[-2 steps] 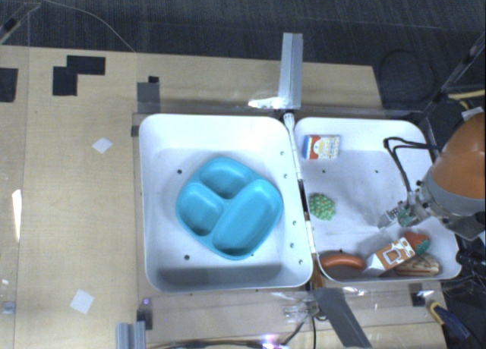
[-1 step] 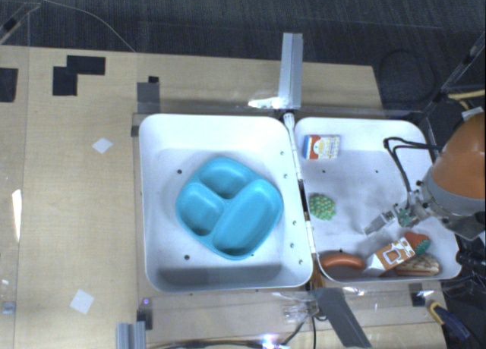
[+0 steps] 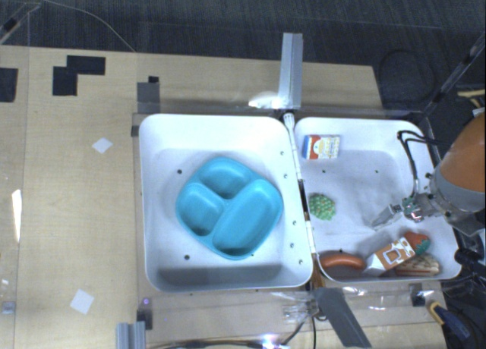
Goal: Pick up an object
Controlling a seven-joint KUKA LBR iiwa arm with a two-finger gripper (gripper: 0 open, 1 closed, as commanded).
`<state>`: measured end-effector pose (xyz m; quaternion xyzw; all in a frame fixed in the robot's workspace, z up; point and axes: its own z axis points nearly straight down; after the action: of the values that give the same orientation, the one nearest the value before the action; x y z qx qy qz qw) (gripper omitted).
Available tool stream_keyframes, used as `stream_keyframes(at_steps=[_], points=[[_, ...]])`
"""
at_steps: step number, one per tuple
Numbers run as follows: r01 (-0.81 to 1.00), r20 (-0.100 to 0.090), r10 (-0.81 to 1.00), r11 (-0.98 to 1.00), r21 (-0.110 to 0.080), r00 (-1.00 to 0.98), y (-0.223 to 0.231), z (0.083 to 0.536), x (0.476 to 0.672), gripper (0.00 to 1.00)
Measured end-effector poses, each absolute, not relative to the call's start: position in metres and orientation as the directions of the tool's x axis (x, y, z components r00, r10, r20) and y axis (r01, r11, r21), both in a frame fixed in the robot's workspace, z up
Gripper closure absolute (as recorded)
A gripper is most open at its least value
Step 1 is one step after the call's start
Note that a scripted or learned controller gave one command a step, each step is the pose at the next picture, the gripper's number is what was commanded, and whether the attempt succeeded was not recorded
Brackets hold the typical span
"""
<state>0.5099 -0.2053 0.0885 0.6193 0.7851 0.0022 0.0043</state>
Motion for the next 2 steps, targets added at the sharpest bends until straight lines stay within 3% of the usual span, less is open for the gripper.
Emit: stream_keyframes(at_steps=[1,2], points=[[0.972,-0.012,0.972,0.235,0.019,-0.235,-0.2062,0.1021,0.5135,1.0],[0.972,-0.012,0.972,0.235,0.019,-0.235,-0.2062,0.102,0.5134,0.0]])
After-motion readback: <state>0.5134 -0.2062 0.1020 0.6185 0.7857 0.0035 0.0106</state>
